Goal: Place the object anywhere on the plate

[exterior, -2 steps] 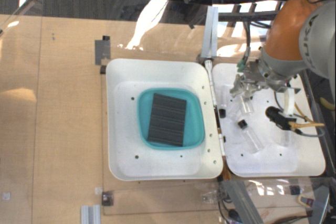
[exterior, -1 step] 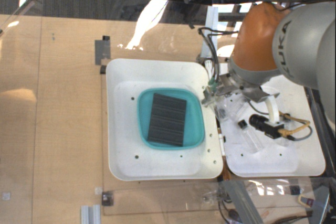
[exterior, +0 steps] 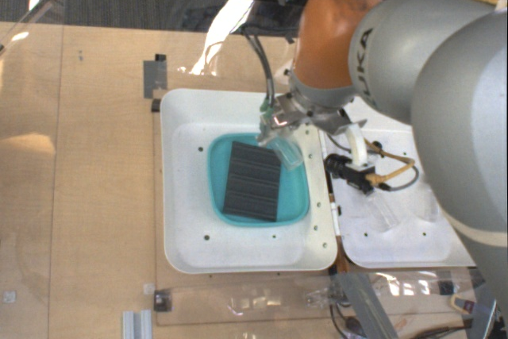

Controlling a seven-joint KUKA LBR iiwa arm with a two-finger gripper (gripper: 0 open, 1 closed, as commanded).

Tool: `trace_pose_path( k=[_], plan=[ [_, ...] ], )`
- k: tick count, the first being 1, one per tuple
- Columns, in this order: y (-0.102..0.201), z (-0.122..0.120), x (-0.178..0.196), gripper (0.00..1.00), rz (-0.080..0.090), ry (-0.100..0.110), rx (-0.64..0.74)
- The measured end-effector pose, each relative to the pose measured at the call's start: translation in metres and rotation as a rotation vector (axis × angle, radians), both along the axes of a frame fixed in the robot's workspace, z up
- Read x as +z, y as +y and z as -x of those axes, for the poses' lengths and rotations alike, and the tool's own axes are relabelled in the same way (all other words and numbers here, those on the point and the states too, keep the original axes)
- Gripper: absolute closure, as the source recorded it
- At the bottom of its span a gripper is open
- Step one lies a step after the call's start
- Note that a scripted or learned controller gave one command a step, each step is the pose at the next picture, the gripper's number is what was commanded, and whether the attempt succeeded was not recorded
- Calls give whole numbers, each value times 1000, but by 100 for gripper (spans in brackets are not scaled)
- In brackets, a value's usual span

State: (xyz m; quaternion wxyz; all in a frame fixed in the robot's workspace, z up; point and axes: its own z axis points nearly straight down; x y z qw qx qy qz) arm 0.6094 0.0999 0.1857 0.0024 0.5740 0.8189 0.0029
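The gripper [exterior: 279, 140], whose grip I cannot make out, hangs at the far right corner of the dark ribbed block [exterior: 252, 182], a stiff, light-looking slab already lying flat on the teal plate [exterior: 297, 198], best pinched across its long edges.

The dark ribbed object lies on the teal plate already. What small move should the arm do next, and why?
Probably lift the gripper straight up and away. The dark ribbed object already lies flat on the teal plate, so nothing seems left to place.
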Motion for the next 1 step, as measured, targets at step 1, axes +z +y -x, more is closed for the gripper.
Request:
trace_pose_path(
  k=[1],
  plan=[
    [0, 0, 0, 0, 0, 0, -1]
  ],
)
